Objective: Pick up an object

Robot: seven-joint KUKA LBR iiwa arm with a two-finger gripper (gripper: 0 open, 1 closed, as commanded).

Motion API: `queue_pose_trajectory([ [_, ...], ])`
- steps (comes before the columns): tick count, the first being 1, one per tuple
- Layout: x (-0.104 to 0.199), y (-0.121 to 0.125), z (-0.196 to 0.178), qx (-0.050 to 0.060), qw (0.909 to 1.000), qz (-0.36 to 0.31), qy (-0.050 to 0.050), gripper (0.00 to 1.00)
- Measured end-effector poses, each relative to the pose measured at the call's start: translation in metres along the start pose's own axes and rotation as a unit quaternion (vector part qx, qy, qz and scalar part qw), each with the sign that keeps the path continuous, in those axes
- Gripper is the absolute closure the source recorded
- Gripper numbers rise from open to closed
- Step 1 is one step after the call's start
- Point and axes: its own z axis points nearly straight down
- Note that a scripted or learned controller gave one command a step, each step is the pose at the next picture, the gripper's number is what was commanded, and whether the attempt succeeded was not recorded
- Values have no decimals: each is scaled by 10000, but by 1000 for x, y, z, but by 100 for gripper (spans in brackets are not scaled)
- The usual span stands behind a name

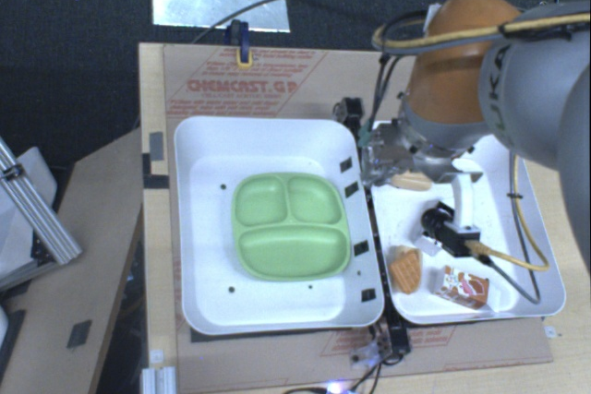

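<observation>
Grey below, orange above the wrist: arm (517, 78) in from the right, hung low over the right bin (545, 291), its bulk squarely between camera and claw (377, 160). Claw down at the bin's far-left corner, close against the wall shared with the left bin (203, 198). Cannot tell how wide it stands, or whether gripping at all; nothing visibly in its grasp.

Candidates for the pick, all on the right bin's floor:
- pale stick-like piece (413, 184), flat, just beside the claw; likeliest target, judging by nearness alone.
- biscuit-like piece (404, 270), orange-brown, flat, near the shared wall on the camera's side, well apart from the claw.
- printed packet (464, 287), red and white, slightly askew, just right of the biscuit-like piece.

All three loose and unaligned, probably tipped in as grasp fodder, not arranged.

Left bin: green plate (291, 226), three compartments, all bare, lying flat near the middle. Probably too broad and low for an easy pinch, so a poor choice by judgement.

Both bins side by side on a brown printed board over the counter (102, 217), presumably for reach from one fixed arm.

Hidden or doubtful: the far and right stretches of the right bin, behind the arm, possibly with more in them. Nature of the pale piece unclear. Packet's print too small to read.
</observation>
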Motion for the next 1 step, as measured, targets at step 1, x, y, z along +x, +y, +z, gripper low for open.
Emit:
queue_pose_trajectory([
  [1,51,6,1,2,10000,4,1,100],
])
